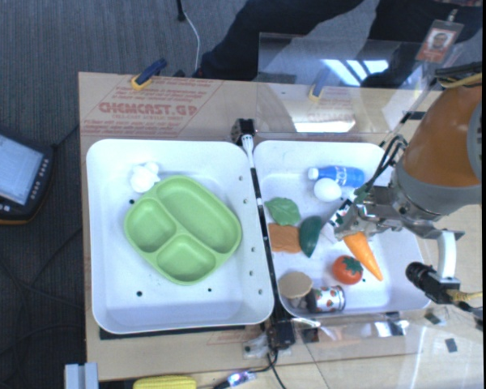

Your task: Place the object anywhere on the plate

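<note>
A green three-compartment plate [183, 228] lies in the left bin [105, 298]. My gripper [352, 224] hangs over the right bin [389, 298], reaching in from the right. An orange carrot [364, 255] lies slantwise directly below the gripper, with its thick end right at the gripper's tip; whether it is held is unclear. A red tomato [347, 270] sits just below and left of the carrot. A dark green vegetable [310, 235] lies to the gripper's left.
The right bin also holds a blue bottle [341, 175], a white egg [327, 189], a green leaf [283, 211], an orange piece [284, 239], a brown round item [294, 284] and a small can [327, 300]. A white ball [143, 177] lies in the left bin beside the plate.
</note>
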